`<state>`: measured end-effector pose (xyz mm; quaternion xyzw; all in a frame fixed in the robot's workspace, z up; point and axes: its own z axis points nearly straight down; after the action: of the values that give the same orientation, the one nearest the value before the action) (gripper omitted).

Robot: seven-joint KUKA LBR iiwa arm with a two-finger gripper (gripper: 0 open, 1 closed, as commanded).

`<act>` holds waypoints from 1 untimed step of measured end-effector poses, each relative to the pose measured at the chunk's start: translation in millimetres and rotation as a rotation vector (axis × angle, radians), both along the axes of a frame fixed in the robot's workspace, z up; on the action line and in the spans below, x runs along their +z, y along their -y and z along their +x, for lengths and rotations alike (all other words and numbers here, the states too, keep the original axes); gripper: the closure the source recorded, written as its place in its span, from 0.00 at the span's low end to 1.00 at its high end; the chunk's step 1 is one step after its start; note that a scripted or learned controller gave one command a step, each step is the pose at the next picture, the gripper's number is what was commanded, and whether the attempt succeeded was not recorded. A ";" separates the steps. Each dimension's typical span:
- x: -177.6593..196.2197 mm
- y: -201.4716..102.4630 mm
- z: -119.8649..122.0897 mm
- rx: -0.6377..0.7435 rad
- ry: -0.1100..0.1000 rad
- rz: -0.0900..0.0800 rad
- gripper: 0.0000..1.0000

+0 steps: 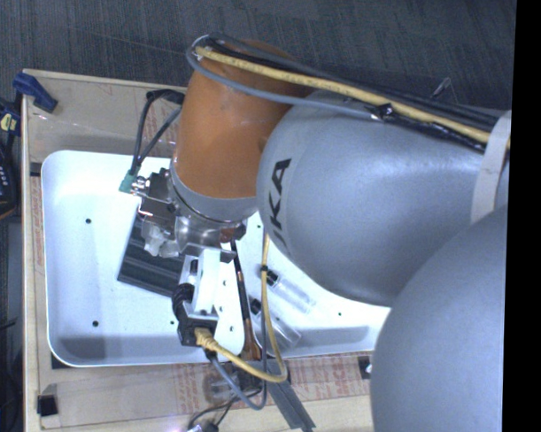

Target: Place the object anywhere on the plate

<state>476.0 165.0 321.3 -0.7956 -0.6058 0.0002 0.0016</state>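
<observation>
KUKA arm (368, 214), grey with an orange band (222, 120) above the wrist, reaching in from the right and bent down over the left white bin (61, 248). The gripper (162, 235) sat low inside the bin, just under the wrist flange, and was viewed from above and behind. From this angle, how far it was open could not be told, nor whether anything was held in it. A dark ribbed slab (143, 266) lay flat on the bin floor directly beneath the tool. Its upper edge was hidden by the metal fittings, and the two appeared to touch. Whether this slab was the object to be placed, or whether it was gripped or merely underneath, could not be made out. A faint translucent shape (290, 295) rested on the bin floor beside the lower edge of the arm, too pale to identify. The arm's grey casing covered the right part of the bench (96, 399) and the right end of the white bin, so the bin's contents there were hidden. A blue clamp (31, 89) sat at the bench's far left corner, partly cut off by the bench rim.
</observation>
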 end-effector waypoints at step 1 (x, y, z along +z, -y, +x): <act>-89.0 64.8 23.5 -0.380 -0.007 -0.004 1.00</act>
<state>499.5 100.2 232.2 -0.8957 -0.4447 0.0039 0.0022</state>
